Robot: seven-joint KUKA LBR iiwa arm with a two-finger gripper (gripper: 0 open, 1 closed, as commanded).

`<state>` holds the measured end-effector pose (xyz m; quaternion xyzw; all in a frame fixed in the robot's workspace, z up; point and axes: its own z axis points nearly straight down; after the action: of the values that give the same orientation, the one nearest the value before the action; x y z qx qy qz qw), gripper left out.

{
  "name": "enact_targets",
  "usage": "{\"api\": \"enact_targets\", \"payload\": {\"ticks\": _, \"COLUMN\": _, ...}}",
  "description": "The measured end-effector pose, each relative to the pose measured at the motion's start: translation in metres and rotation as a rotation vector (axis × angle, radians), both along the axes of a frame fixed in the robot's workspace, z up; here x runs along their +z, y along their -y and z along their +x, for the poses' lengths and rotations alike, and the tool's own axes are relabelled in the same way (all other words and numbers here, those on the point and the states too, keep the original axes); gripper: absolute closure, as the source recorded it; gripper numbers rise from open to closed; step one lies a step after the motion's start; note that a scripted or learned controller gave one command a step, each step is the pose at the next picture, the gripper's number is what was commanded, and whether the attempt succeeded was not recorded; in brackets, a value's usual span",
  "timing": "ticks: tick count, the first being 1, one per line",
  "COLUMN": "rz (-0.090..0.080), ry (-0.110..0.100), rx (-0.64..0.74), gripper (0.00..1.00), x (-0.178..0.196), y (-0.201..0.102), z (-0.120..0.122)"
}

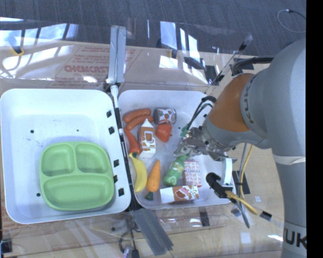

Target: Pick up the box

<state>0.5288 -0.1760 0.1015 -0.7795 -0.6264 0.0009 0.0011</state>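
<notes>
Tool [191, 144] low in right bin [151, 97], above green bottle [174, 172]; grip state cannot tell. Box [180, 194] lies flat at bin's front edge, beside carrot [154, 175] and banana [138, 172], apart from tool. Small carton [147, 136] near sausages [136, 116]. Green divided plate [75, 175] in left bin [21, 104].

Both bins [21, 106] are white. The divided plate [75, 175] is light green, the banana [139, 172] yellow, the carrot [154, 176] orange, the box [180, 193] white with red-orange print, the arm [274, 106] grey with orange.
</notes>
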Motion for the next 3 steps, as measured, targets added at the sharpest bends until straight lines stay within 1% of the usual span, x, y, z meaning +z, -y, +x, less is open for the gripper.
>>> {"api": "enact_targets", "payload": {"ticks": 1, "rz": 0.0, "ry": 0.0, "rx": -0.175, "gripper": 1.0, "x": 0.1, "y": -0.046, "z": 0.009}}
{"api": "enact_targets", "payload": {"ticks": 2, "rz": 0.0, "ry": -0.002, "rx": -0.22, "gripper": 1.0, "x": 0.133, "y": -0.116, "z": 0.046}}
{"api": "enact_targets", "payload": {"ticks": 3, "rz": -0.001, "ry": -0.002, "rx": -0.229, "gripper": 1.0, "x": 0.125, "y": -0.216, "z": 0.054}}
